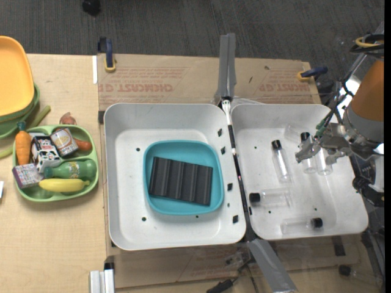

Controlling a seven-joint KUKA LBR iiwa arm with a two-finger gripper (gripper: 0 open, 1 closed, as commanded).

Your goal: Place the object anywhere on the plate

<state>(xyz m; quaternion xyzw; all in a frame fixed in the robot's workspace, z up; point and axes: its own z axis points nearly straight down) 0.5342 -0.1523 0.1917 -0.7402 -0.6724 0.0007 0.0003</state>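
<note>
We see the gripper (316, 157) at the right of the frame, over the right bin (342, 224); it seems to pinch a clear vial (319, 163), though glare blurs this. At centre, the teal plate (211, 154) in the left bin (122, 182) carries a dark ridged block (181, 179).

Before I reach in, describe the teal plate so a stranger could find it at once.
Start at the two white bins on the bench; take the left bin. The teal plate sits in its middle, squarish with rounded corners, bearing a dark ribbed block. It is the one coloured dish inside a bin; the green tray of toy food lies outside.
</note>
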